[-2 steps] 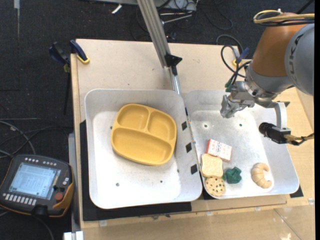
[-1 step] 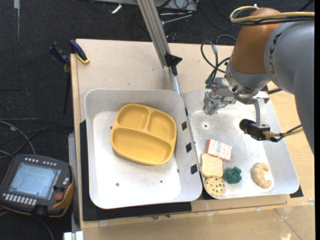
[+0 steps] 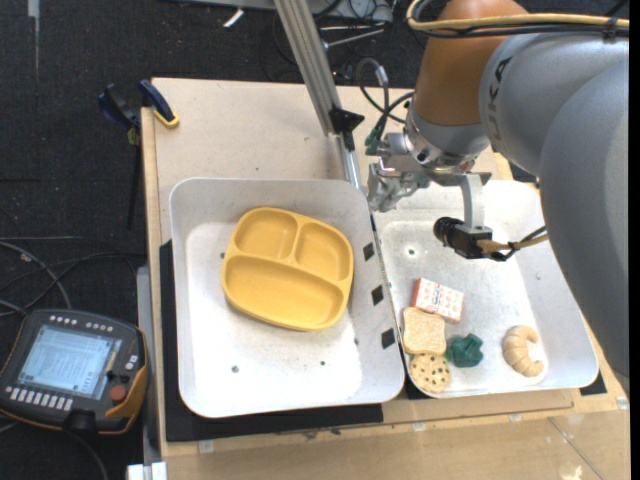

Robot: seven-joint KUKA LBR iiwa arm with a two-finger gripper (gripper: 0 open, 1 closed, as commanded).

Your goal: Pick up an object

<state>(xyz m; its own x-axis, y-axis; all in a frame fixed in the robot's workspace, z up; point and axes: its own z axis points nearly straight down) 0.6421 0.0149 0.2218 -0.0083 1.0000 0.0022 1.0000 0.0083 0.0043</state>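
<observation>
Thick grey arm with an orange band, yellow cable looped over it, metal tool.

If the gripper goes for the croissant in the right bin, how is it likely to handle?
The croissant looks like a moulded toy, so probably stiff and light. Its curved, tapered shape may slip from a two-finger pinch or rock if nudged. It lies apart from the green piece, leaving room around it.
</observation>
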